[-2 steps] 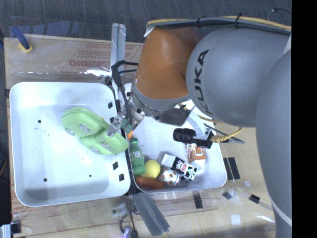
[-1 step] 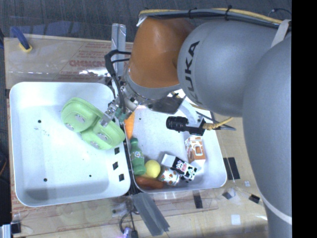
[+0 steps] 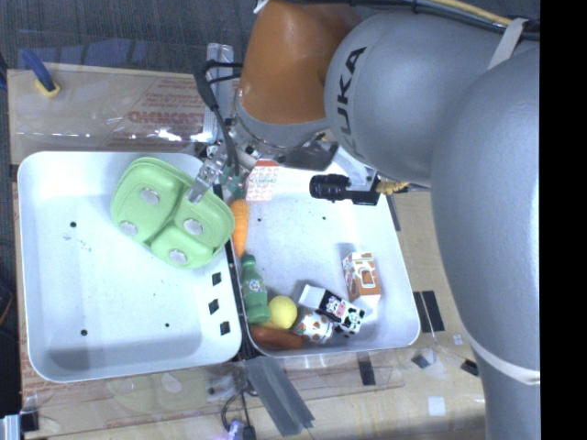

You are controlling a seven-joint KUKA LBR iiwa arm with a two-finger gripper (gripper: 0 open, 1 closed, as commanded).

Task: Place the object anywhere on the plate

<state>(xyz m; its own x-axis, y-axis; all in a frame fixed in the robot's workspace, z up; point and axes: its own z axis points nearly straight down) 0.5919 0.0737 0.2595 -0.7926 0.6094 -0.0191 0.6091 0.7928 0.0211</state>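
Observation:
A light green plate with three compartments lies tilted in the upper right of the left bin, its right edge against the wall between the bins. My gripper hangs over the plate's upper right rim, just left of that wall. The wrist hides what is under it, and I see nothing clearly held. An orange carrot lies along the right bin's left wall, just below the gripper. A small pink and white box sits right beside the gripper.
The right bin holds a green bottle, a yellow lemon, a red-brown item, a cow-patterned box and an orange carton along its front. The arm covers the upper right.

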